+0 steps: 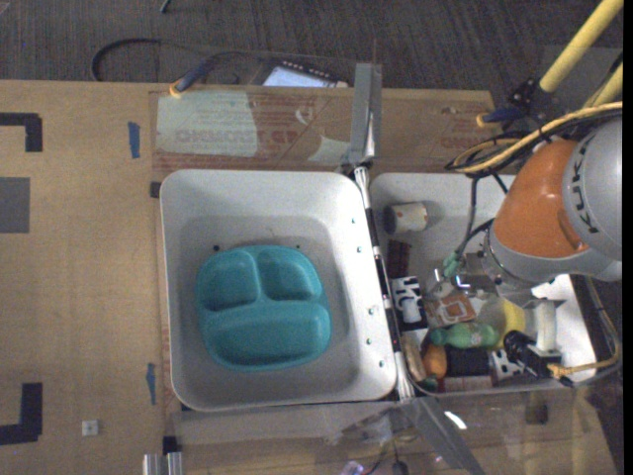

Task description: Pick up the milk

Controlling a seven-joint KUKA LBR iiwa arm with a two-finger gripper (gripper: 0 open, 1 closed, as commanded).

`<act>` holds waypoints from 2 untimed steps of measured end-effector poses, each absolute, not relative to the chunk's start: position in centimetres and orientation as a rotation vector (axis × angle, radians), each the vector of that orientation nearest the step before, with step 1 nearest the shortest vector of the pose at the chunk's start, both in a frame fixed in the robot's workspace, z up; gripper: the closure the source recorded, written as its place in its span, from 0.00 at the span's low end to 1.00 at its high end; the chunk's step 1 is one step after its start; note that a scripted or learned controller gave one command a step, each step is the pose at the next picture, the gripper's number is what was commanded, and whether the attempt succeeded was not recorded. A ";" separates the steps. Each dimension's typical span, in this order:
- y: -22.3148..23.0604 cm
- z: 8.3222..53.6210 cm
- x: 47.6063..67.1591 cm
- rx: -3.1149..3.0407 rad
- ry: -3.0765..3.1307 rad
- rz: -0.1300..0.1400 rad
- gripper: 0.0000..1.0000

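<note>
The milk looks like the small black-and-white carton [407, 300] lying against the left wall of the right bin [450, 191]. My gripper [463, 285] hangs low over the middle of that bin, to the right of the carton. It is just above a brown-and-white packet [456, 311]. The grey arm with its orange band [534, 216] reaches in from the right and hides part of the bin behind it.
The left bin [198, 201] holds a teal divided plate [261, 305]. In the right bin lie a pale cylinder [406, 216], a dark item [399, 257], an orange [435, 362], a green item [465, 336], a yellow item [512, 317], a white bottle [545, 327] and another black-and-white item [514, 360].
</note>
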State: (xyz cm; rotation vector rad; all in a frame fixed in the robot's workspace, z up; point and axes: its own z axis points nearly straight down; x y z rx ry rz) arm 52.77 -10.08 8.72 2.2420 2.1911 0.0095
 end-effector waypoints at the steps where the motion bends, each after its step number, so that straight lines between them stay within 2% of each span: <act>1: -10.2 9.9 53.1 2.239 2.181 0.019 1.00; 2: -0.4 18.4 48.0 1.886 2.511 0.002 1.00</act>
